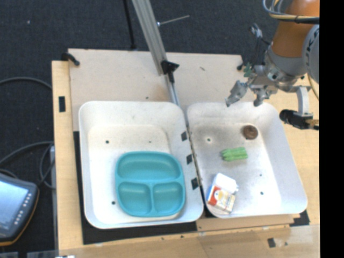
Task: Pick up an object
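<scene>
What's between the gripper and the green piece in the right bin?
Nothing visible. The gripper sits open above the right bin's far rim; bare floor lies between it and the green piece. The brown piece lies just right of that line.

Two white bins: left bin [97, 128], right bin [285, 165], side by side on bench [118, 74]. Metal pole [150, 28] slanting behind. Grey pendant [13, 208] w/ cable, bottom left.

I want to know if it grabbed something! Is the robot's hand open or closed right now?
Hand: open, holding nothing, above the back edge of the right bin.
</scene>
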Tool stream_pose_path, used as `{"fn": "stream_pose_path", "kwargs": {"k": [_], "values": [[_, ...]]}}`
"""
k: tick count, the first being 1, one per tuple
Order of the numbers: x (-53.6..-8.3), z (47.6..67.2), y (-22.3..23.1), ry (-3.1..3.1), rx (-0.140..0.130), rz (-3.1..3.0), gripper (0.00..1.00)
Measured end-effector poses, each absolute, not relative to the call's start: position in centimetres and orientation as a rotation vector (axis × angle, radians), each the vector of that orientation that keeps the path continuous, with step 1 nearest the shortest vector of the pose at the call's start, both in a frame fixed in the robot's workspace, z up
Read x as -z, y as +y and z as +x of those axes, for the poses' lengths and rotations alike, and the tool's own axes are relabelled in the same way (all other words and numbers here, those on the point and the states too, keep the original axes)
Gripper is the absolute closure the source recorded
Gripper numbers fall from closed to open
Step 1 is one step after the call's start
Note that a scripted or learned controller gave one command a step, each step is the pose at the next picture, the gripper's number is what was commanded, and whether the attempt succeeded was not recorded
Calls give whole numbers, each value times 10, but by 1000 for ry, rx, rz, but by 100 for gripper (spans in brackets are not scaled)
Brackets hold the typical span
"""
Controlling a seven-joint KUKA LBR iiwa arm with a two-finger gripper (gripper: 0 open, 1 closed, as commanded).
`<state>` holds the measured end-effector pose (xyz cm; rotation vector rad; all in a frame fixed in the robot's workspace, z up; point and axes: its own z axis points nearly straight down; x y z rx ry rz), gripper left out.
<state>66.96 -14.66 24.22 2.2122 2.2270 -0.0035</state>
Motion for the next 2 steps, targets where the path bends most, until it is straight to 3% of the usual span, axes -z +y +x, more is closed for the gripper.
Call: {"fn": "stream_pose_path", "kwargs": {"k": [1, 2], "values": [[-254, 670, -147, 2229, 2, 2204, 100], [-265, 671, -148, 2230, 2, 2197, 100]]}}
